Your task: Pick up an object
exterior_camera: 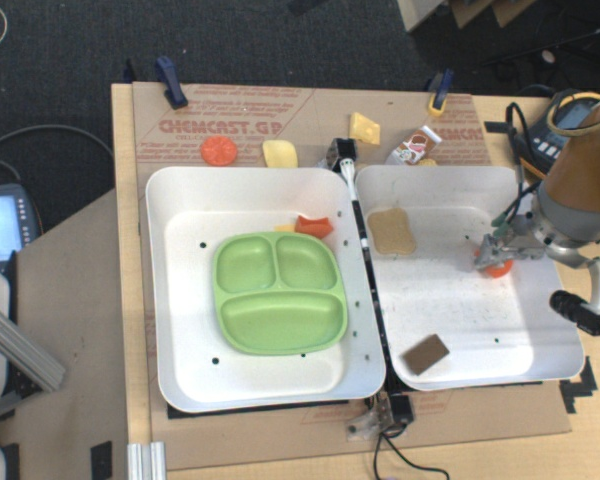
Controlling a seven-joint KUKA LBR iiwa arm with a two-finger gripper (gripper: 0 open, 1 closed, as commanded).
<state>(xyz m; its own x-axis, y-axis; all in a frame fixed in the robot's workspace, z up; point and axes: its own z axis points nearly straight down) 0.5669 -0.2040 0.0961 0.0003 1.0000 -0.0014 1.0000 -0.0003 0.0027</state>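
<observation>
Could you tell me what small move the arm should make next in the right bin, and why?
Probably a short, straight lift to test the grasp. The gripper is down in the right bin directly over a small red object, which peeks out beneath it. Whether the object is actually gripped isn't visible, so a small rise would show if it comes up.

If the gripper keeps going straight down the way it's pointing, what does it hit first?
Most likely the small red object directly under the gripper in the right bin; depth is hard to judge here.
</observation>
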